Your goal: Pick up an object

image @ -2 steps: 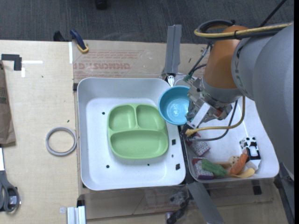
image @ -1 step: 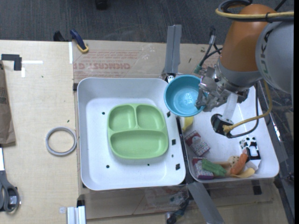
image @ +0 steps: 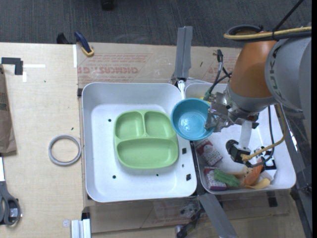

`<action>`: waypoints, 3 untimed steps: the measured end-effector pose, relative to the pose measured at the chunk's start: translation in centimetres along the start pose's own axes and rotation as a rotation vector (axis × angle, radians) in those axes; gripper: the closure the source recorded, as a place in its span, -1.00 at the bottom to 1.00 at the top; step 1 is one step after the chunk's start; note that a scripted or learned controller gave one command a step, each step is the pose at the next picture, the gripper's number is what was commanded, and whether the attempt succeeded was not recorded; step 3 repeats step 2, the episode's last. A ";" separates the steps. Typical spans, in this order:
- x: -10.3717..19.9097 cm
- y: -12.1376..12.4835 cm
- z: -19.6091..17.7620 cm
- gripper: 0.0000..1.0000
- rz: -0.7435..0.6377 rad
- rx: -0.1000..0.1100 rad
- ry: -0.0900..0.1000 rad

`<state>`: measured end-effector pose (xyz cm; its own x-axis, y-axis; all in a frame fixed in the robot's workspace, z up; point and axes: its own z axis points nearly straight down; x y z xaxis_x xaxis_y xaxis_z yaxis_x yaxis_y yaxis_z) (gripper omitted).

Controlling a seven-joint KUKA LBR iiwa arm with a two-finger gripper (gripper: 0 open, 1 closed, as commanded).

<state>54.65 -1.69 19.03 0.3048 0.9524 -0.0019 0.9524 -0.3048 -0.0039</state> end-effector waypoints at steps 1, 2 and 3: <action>-12.0 -3.4 2.5 1.00 -0.072 0.000 0.001; -14.2 -2.7 -2.2 1.00 0.002 -0.003 0.001; -14.2 -2.7 -2.2 1.00 0.002 -0.003 0.001</action>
